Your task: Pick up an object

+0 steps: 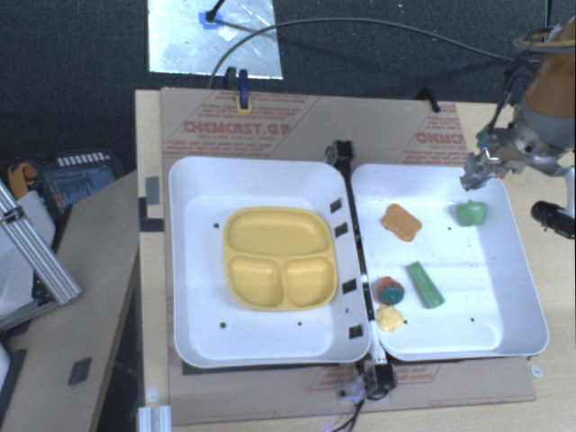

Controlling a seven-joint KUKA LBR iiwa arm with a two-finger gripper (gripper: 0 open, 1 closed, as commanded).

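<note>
From where I sit, nothing is picked yet. Every candidate lies loose on the floor of the right bin [504, 331]: a small green lump [471, 212] toward the upper right of that bin, an orange piece [401, 222] left of it, a green stick [424, 284] lying on a slant lower down, and a red-and-teal item [390, 290] touching or nearly touching a pale yellow item [390, 318] near the bin's lower left corner. The left bin [193, 232] carries a yellow divided tray [279, 257] and no loose pieces that I can make out.

The gripper [475, 175] sits at the upper right of the frame, just above the green lump in the picture, with the arm's grey wrist and orange band running off the right edge behind it. It looks raised over the bin's far rim, not down among the objects. I cannot tell how the fingers are set at this size and angle; I see nothing between them.

My read is that the whole grasp is left to do: descend, close, lift. The green lump is the nearest target, and I judge it the likely one.
</note>
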